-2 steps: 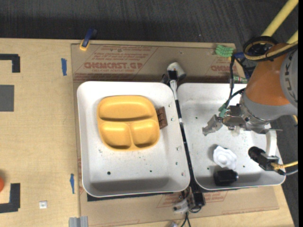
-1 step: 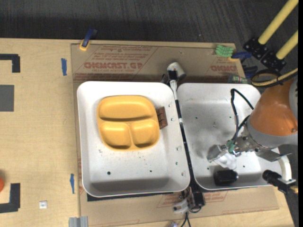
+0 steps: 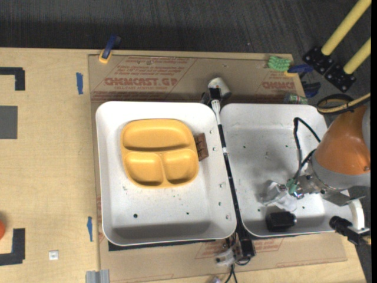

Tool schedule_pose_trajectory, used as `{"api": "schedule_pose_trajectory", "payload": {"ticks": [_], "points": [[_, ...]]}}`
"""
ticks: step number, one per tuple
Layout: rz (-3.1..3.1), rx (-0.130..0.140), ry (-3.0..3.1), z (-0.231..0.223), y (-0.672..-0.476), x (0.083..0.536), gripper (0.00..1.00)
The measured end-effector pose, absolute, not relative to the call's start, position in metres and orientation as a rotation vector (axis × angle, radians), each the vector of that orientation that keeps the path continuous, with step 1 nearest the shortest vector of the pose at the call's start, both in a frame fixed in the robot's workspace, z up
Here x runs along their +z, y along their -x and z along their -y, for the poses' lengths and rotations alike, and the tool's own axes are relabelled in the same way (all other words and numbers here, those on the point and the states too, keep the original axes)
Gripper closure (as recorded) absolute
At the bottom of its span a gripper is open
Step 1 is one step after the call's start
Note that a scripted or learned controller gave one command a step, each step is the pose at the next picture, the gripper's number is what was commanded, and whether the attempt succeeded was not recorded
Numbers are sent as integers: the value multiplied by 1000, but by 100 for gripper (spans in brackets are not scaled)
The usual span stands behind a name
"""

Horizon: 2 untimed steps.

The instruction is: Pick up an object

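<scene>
Arm (image 3: 344,149) low over right bin (image 3: 253,128), jaws state cannot tell, black object (image 3: 280,220) beside, yellow divided tray (image 3: 159,152) in left bin (image 3: 118,211).

Even, fairly bright overhead light fills the frame — the two shallow white plastic bins (image 3: 112,158) are nearly washed out, with soft glare on the glossy yellow three-compartment tray (image 3: 159,152). Shadows are short and faint, darkest under the bins' lower rims. Fine detail is soft throughout; the clutter beside the orange-banded grey arm (image 3: 347,152) at lower right is smeared — hard to resolve.
</scene>
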State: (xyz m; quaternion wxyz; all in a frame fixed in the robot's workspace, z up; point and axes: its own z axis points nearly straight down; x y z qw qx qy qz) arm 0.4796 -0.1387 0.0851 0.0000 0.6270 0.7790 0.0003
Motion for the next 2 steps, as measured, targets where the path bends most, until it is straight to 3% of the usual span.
{"api": "schedule_pose_trajectory", "payload": {"ticks": [1,2], "points": [[-2422,2,-1998,105,-488,85,0],[-2422,3,-1998,105,-488,85,0]]}}
